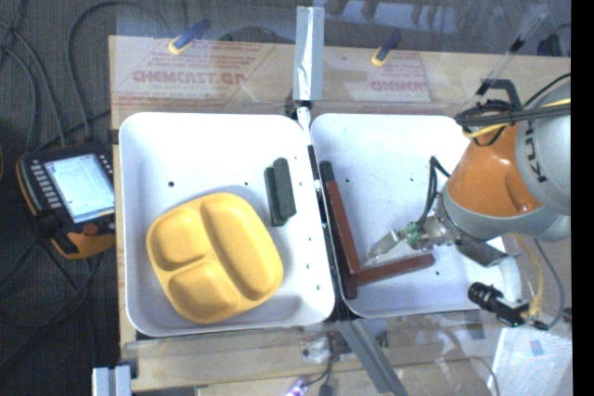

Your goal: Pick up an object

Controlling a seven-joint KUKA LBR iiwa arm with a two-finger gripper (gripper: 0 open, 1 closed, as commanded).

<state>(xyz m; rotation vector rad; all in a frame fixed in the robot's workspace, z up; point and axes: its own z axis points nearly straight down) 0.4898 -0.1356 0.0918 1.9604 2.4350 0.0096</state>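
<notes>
Right bin [390, 130]: brown L-shaped piece [345, 236] is lying flat, its long leg running along the left wall, its short leg reaching right across the near part of the floor. It is looking rigid, thin and light, likely wood or plastic. Judgement: it will be hard to pinch from above because it sits so low; the free end of the short leg, away from the wall, is offering the best hold, fingers straddling its narrow width.

Left bin [139, 144]: yellow divided tray [215, 255], 3 compartments, is sitting in the near half; broad, smooth, probably slippery, best taken by its rim. Dark green bar [279, 190] is lying just beside the right wall; small, stiff, easy to span.

Arm [501, 181] is reaching in from the right, orange band over the right bin, wrist angling down and left. Claw [394, 243] is hovering low, just above the short leg's right end. Fingers are too small and blurred; cannot tell whether wide or narrow, and nothing is visibly held.

Both bins are resting on the counter [213, 79].
</notes>
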